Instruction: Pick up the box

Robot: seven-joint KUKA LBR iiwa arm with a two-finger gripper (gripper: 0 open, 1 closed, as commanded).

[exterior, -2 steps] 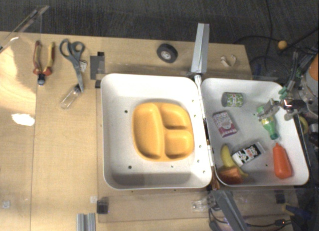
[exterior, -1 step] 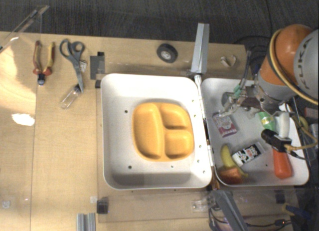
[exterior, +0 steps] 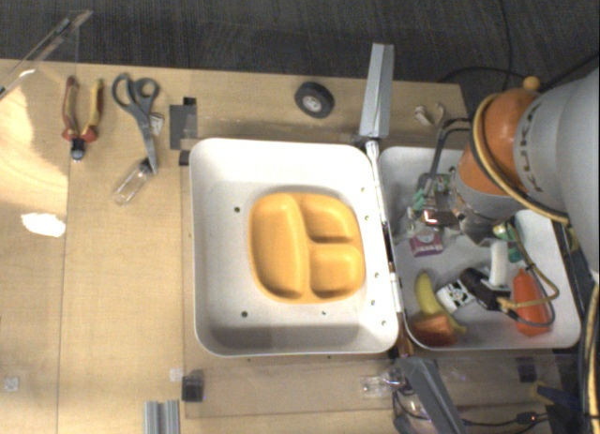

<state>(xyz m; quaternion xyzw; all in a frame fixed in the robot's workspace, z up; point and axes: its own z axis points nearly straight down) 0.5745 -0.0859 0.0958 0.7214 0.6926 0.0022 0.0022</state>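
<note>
Camera view: my gripper [exterior: 429,209] hangs in the right bin [exterior: 562,334], finger state unclear. The small box [exterior: 427,245] lies just below; banana [exterior: 427,293], apple [exterior: 432,329] and marker [exterior: 497,264] crowd nearby.

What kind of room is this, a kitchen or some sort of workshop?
Most likely a robot test lab, not a kitchen. A robot arm reaches over two white bins on a wooden bench, with scissors and pliers lying beside them.
</note>
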